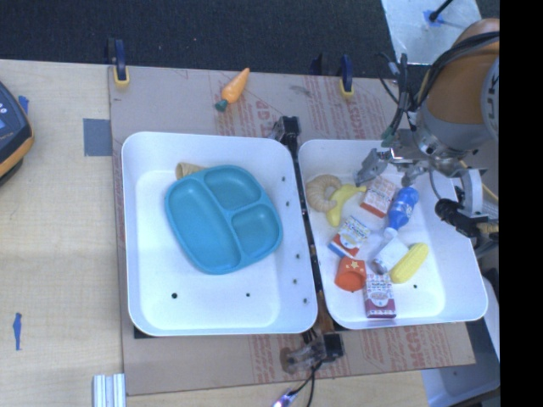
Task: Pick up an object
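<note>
My gripper (pixel 392 170) hangs over the back of the right bin (pixel 458 308), open, its fingers spread with nothing between them. Just below it lie an orange-and-white carton (pixel 378 197) and a blue bottle (pixel 402 209). To their left are a beige doughnut (pixel 321 191) and a yellow banana (pixel 344 203). Further forward lie a white box with red and blue print (pixel 351 234), a white block (pixel 392 252), a corn cob (pixel 408 262), an orange-red pouch (pixel 349 274) and a red-and-white packet (pixel 379 296).
The left bin (pixel 148 303) holds a blue divided plate (pixel 224 218) with a tan piece (pixel 188 170) peeking out behind it. A toy carrot (pixel 233 86) lies on the bench behind the bins. The arm's cables (pixel 462 214) hang over the right bin's right side.
</note>
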